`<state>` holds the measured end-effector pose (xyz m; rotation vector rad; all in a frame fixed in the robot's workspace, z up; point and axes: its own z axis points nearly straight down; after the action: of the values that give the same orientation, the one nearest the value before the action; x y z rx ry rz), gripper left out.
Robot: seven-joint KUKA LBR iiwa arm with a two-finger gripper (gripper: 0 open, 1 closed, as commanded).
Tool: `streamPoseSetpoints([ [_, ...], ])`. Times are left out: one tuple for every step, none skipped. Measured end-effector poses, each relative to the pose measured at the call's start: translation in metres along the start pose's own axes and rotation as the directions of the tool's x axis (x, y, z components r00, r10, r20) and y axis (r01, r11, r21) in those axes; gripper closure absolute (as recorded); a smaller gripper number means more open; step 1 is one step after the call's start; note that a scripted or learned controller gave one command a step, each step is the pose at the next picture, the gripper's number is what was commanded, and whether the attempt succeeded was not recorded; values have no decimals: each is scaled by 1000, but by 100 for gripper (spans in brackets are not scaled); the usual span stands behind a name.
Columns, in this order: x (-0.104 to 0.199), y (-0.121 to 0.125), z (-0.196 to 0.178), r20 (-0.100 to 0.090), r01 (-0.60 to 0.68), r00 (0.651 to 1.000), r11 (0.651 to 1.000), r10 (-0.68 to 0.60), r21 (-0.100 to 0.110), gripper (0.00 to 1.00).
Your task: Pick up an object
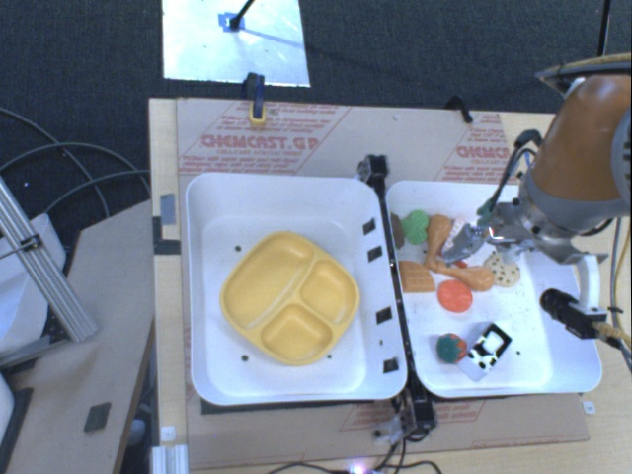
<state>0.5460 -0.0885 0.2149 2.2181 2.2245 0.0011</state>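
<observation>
The right bin holds several small toy foods. A green piece lies at the back, an orange carrot-like piece beside it, and a tan waffle square near the divider. A red disc, an orange drumstick shape and a speckled cookie lie mid-bin. At the front sit a green-and-red ball and a black-and-white block. My gripper hangs low over the carrot piece and the drumstick shape, and no object is visibly in its grasp.
The left bin holds a yellow divided tray. A black hinged divider runs between the bins. The arm's grey and orange body covers the right bin's back right corner. A black fitting juts over its right rim.
</observation>
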Motion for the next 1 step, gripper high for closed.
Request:
streamPoseSetpoints([
  [13,-61,23,-1,-2,1000,1000,2,5,0],
])
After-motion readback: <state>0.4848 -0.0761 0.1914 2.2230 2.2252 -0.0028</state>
